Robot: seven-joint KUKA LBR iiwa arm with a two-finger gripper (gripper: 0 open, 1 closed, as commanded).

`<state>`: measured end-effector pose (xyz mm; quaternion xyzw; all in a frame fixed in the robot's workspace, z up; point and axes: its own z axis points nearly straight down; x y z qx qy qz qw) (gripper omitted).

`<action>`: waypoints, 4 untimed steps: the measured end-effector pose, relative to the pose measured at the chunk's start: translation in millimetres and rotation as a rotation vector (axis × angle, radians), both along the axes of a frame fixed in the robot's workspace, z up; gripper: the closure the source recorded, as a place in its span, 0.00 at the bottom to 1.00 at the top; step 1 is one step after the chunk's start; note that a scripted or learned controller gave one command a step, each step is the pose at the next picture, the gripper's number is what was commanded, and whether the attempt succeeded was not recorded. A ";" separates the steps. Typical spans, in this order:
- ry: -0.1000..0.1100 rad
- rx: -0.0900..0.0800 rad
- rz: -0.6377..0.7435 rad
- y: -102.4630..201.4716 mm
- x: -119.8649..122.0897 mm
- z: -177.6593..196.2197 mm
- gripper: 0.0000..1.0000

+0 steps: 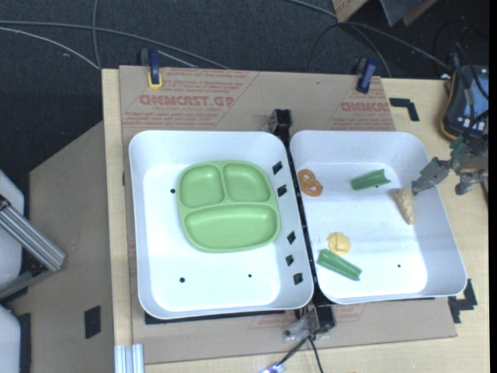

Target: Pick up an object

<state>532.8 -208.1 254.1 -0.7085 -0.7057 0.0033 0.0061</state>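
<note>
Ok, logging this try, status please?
Tool low at right bin's right wall, nothing seen held. Nearest: tan wedge, just below it. Green pieces, pretzel, yellow lump lie apart, nothing blocking.

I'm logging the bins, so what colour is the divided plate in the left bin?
Light green plate, seen in the camera view.
</note>
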 end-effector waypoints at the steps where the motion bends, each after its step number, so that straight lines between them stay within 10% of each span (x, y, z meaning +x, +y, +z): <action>1: -0.013 -0.003 0.004 0.8 2.6 6.9 0.00; 4: -0.007 -0.001 0.003 7.1 3.7 -145.8 0.00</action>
